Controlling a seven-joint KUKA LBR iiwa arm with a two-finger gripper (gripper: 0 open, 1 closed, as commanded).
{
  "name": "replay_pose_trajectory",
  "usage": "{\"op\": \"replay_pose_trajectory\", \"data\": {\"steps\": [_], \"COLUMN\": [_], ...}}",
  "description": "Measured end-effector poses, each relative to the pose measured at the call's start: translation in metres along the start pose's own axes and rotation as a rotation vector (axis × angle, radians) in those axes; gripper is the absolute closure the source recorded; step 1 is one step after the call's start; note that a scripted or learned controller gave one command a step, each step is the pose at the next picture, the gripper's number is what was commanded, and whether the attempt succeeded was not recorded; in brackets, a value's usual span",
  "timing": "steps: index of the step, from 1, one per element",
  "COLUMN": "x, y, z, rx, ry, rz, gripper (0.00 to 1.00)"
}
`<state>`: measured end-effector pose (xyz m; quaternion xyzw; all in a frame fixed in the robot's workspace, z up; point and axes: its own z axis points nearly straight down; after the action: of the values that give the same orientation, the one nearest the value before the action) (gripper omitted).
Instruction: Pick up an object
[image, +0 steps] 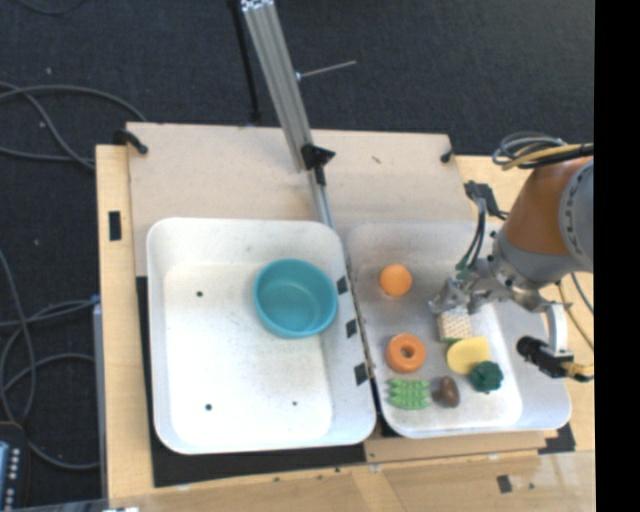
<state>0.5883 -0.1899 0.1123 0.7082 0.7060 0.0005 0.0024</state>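
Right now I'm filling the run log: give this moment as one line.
arm: over right bin | tool: above checkered block | nearby: yellow piece, orange ring | left bin: blue bowl

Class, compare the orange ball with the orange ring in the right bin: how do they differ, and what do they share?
The orange ball is solid and round; the orange ring has a hole in its middle and lies flat. The ball sits farther up the right bin, alone; the ring lies lower, just above a green toy. Both are orange and of similar size.
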Motion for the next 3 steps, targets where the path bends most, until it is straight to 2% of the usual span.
{"op": "replay_pose_trajectory", "data": {"steps": [2, 3], "x": [-0.010, -0.011], "y": [0.007, 0.008], "z": [-0.087, -0.116], "rx": [0.003, 0.001], "ry": [0.002, 0.002], "rz": [-0.005, -0.007], "gripper": [1.00, 1.00]}}
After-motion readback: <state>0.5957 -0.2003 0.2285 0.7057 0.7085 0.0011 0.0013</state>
